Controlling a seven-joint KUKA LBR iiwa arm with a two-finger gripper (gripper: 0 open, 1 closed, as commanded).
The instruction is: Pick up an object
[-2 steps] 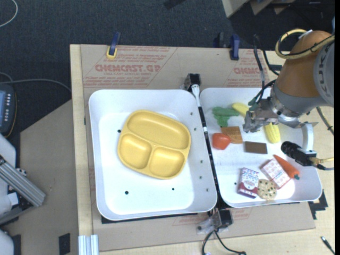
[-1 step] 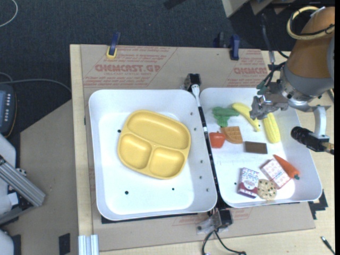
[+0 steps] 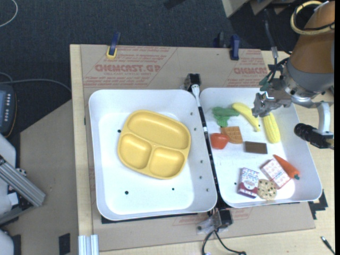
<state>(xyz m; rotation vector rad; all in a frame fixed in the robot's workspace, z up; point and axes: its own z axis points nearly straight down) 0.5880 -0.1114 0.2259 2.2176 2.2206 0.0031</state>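
The right bin (image 3: 305, 187) holds several toy foods: a banana (image 3: 245, 113), a corn cob (image 3: 271, 127), a green leafy piece (image 3: 224, 113), a red tomato (image 3: 219, 141), a waffle square (image 3: 231, 134), a brown chocolate bar (image 3: 255, 147), a carrot (image 3: 287, 166), two small printed packets (image 3: 274, 172) (image 3: 248, 181) and a cookie (image 3: 267, 190). My gripper (image 3: 260, 108) hangs over the bin's far part, between the banana and the corn cob, with nothing visibly held.
The left bin (image 3: 103, 142) holds a yellow divided plate (image 3: 154, 143). Clamps (image 3: 112, 48) (image 3: 234, 47) stand at the bench's far edge. A black bracket (image 3: 192, 82) sits where the bins meet. The arm (image 3: 313, 47) fills the upper right.
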